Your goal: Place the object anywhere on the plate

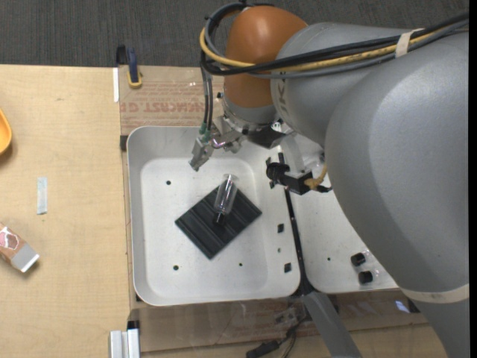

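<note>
Clear tube-shaped object (224, 195) lying on ribbed black square plate (218, 222), glossy white bin (149, 274), end effector (200, 155) grip state unclear

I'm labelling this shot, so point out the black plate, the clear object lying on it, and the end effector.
black plate (205, 230): camera view, on its ribbed surface, left of centre.
clear object (224, 195): camera view, on the middle of its see-through body.
end effector (199, 158): camera view, at its grey fingertips above the plate.
</note>
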Action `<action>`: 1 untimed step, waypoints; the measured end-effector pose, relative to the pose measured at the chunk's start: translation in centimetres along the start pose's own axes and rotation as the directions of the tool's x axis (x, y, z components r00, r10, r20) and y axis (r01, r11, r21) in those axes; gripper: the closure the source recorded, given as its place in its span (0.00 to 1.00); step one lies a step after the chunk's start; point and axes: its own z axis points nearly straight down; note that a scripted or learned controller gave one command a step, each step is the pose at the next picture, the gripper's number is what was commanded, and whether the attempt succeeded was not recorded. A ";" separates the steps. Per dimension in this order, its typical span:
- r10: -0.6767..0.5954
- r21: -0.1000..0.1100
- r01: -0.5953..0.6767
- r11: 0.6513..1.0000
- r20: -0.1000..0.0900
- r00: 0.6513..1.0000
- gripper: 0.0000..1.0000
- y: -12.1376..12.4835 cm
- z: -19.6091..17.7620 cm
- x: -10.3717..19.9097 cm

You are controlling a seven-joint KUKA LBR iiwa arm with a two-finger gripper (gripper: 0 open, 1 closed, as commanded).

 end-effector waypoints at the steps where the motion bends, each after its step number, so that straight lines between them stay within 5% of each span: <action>1: -0.052 0.003 0.052 0.999 -0.002 0.999 0.00 -2.3 7.1 5.3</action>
